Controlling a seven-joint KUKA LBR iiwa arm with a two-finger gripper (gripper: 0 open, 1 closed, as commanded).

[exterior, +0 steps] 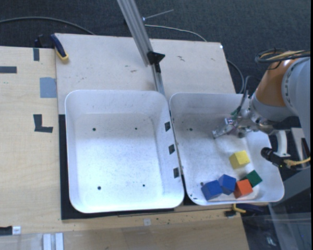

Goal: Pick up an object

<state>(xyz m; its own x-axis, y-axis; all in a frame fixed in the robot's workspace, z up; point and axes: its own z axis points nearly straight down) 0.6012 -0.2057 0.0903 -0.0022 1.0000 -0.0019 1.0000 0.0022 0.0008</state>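
Note:
In the right bin (198, 113) lie several small blocks near its front right corner: a yellow block (240, 159), a green block (254, 178), an orange block (243, 188) and two blue blocks (219, 186) side by side. My gripper (223, 130) hangs over the middle right of that bin, behind and to the left of the yellow block, pointing left. Nothing shows between its fingers, and it is apart from all the blocks.
The left bin (120, 150) stands beside the right one. A slanted metal rail (138, 30) reaches from the top down to the bins' shared wall. A yellow-and-blue tool (59, 47) lies at the bench's back left. Cables hang by the arm at the right.

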